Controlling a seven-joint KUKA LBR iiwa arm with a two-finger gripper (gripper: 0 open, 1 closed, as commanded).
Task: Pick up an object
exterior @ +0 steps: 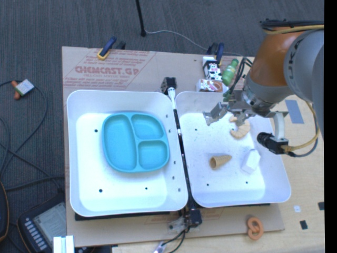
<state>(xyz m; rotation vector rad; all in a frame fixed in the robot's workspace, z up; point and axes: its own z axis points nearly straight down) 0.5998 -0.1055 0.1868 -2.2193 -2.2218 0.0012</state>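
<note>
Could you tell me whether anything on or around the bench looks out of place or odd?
A small orange ring lies outside the bins, on the board below the right bin. Inside that bin, the cone lies on its side. Nothing looks spilled or broken.

blue clamps | orange ring | orange-white tag on carpet

tan cone, white block, right bin
</note>
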